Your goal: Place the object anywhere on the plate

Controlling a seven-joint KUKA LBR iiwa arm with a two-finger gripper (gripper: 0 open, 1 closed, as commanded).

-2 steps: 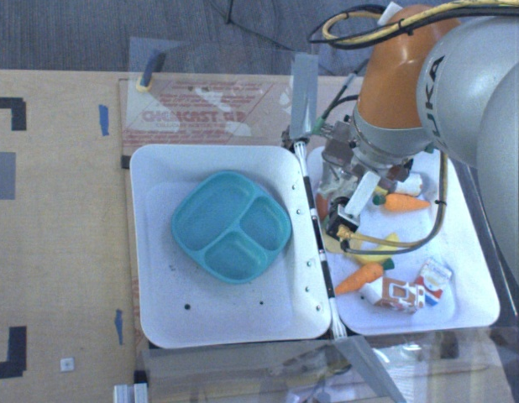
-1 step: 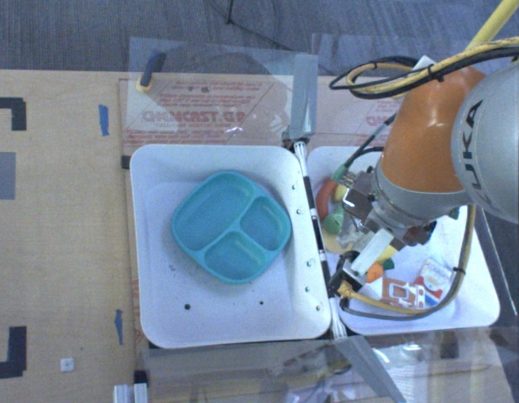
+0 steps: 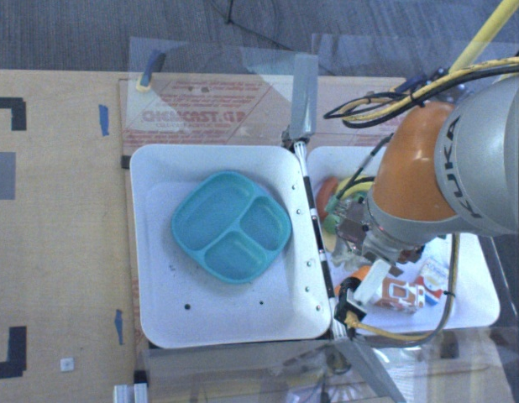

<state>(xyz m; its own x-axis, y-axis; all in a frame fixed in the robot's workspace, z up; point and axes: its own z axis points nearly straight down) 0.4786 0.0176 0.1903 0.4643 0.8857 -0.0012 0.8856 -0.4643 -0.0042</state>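
Right bin (image 3: 486, 309), near side: white-and-orange carton (image 3: 401, 294) lies just beside the gripper (image 3: 360, 243), not seen held; gripper hangs low over this bin (the arm (image 3: 427, 166) hides it, so open or closed cannot be told); blue plate (image 3: 232, 225) lies in the left bin (image 3: 159, 309), well apart; red-and-green item (image 3: 331, 193) sits farther back by the divider.

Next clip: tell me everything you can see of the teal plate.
The teal plate is a rounded-square tray, smooth and plastic-looking, with raised ridges dividing it into three compartments: one larger, two smaller. It lies flat, right side up, on the floor of the white bin on the view's left, turned at a slant to the bin's walls and apart from them. It touches the bin floor alone; its compartments show bare teal.
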